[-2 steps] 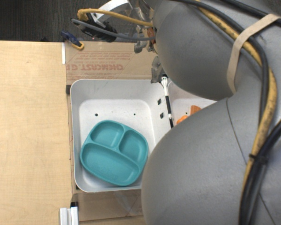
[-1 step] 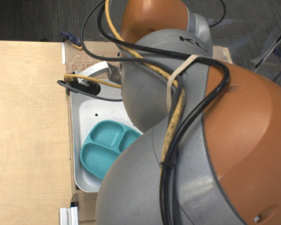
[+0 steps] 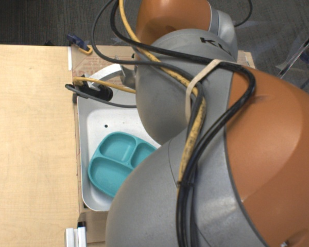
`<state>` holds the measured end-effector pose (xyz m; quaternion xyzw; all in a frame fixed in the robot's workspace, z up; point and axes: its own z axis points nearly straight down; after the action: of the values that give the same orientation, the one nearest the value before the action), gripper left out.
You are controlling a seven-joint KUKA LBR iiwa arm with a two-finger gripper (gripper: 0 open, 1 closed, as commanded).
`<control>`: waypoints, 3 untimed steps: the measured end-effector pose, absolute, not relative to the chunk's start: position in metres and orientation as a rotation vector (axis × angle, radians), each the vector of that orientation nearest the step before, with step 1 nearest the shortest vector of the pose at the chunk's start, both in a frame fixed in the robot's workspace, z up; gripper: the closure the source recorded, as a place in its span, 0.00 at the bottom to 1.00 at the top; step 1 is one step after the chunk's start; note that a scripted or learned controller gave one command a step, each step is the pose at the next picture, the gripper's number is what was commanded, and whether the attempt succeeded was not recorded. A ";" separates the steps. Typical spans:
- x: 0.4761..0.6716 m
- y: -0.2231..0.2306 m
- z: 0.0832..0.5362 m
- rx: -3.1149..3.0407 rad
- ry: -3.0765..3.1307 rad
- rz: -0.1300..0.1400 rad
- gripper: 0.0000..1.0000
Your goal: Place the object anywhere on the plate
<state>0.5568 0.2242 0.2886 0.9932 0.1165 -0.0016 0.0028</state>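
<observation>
A teal plate [image 3: 116,161] with divided compartments lies in the white bin [image 3: 83,153], toward its near left corner. What I can see of its compartments holds nothing. My gripper [image 3: 121,77] is at the bin's far edge, well beyond the plate and mostly covered by the arm. The grey and orange arm [image 3: 211,138] fills the right and middle of the view. It hides the plate's right side and most of both bins.
A pale wooden board [image 3: 31,138] covers the bench left of the bin. A small dark speck [image 3: 106,126] sits on the bin floor just beyond the plate. A small blue thing [image 3: 76,40] lies at the board's far corner.
</observation>
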 end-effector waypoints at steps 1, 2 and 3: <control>0.635 0.226 0.228 3.079 0.606 -0.007 1.00; 0.626 0.227 0.439 3.116 0.391 0.002 1.00; 0.643 0.228 0.340 2.938 1.107 -0.009 1.00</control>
<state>0.6429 0.2279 0.3405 0.9358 0.3525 -0.0028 0.0012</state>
